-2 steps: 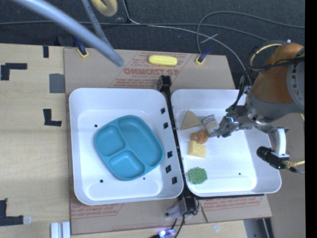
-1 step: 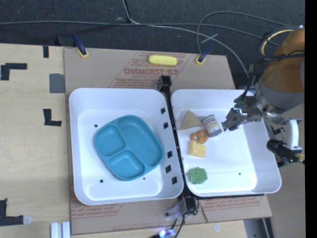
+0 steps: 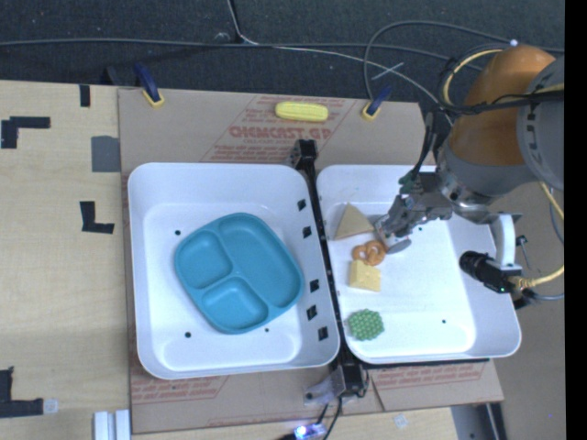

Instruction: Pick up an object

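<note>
The gripper [image 3: 396,234] is positioned low inside the right-hand shallow white plastic bin [image 3: 477,333], in its upper-left quarter. Its dark metal fingers point down and to the left. From this slanted overhead view it cannot be told whether they are spread or closed, and no item is visible between them. The fingertips end just beside the small orange-brown pretzel-shaped toy [image 3: 371,250], at its upper right; contact cannot be confirmed.

Objects in the right-hand bin:
- The pretzel-shaped toy lies near the bin's left wall, about mid-height.
- A tan wedge-shaped piece [image 3: 351,221] lies just above and left of the pretzel, close to the bin's left wall.
- A pale yellow cheese-like block [image 3: 364,276] lies directly below the pretzel, touching or nearly touching it.
- A round green knobbly ball [image 3: 366,324] lies further down, apart from the block, near the bin's lower-left corner.

Above the gripper, the grey arm [image 3: 541,145] with its orange band [image 3: 500,99] enters from the right. Black cables loop around the wrist.

The left-hand shallow white bin [image 3: 151,337] holds a blue three-compartment plastic tray [image 3: 238,271], set at an angle near the bin's centre.

Both bins rest on a brown cardboard sheet [image 3: 248,131]. A yellow toy corn cob [image 3: 301,111] lies on that sheet above the bins, well apart from the gripper.
</note>
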Robot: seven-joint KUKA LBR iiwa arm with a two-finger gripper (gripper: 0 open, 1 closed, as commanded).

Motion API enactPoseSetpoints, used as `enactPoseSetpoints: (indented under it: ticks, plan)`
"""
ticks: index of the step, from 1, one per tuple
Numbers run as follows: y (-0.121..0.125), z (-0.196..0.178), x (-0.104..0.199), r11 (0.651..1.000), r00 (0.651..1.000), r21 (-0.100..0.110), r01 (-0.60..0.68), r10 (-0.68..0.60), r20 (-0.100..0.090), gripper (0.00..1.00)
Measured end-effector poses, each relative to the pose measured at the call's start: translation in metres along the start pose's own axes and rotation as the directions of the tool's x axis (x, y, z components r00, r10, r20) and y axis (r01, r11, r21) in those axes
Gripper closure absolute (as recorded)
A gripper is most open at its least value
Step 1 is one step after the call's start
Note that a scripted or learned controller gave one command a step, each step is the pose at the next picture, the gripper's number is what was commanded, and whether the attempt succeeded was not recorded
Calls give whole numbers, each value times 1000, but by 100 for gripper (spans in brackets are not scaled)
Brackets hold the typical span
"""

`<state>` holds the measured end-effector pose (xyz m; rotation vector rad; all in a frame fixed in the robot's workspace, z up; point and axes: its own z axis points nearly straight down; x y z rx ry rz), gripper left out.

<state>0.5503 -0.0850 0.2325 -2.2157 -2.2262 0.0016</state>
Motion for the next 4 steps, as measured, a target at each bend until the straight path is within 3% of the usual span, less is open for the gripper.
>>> enactPoseSetpoints:
  ticks: [1,4]
  plan:
    - [12,5,42,1000,1000,1,-1,1,0,100]
    - [87,9,178,1000,1000,-1,1,-1,-1,100]
